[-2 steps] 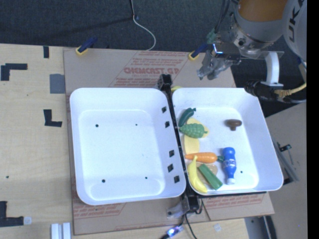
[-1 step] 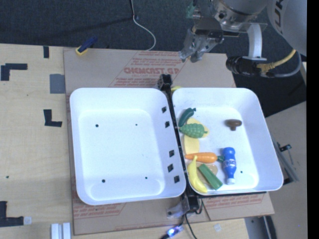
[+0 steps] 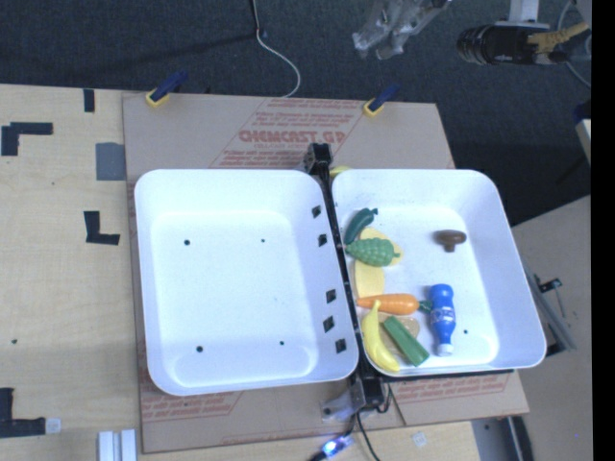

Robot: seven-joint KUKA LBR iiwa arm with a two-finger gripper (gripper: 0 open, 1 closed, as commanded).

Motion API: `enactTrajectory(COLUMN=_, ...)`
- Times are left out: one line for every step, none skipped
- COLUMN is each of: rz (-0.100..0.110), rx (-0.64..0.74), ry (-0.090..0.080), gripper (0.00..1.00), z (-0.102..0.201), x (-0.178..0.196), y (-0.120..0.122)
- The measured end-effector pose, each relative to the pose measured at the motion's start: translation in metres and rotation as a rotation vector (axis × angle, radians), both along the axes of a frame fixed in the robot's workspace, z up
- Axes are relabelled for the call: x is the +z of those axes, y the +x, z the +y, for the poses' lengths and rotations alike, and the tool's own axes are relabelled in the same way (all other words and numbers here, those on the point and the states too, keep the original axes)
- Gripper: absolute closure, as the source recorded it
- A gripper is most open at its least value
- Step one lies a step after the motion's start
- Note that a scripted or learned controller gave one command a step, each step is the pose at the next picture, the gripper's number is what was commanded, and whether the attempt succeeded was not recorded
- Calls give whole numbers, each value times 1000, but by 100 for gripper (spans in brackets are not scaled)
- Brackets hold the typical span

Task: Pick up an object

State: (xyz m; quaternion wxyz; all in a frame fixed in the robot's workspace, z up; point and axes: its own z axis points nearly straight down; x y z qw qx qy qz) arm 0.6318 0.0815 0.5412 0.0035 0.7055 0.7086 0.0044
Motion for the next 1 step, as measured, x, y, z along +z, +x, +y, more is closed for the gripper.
enactTrajectory(rz=14, rx=2, ry=-1, gripper=100, z=59, x=-7, y=-51)
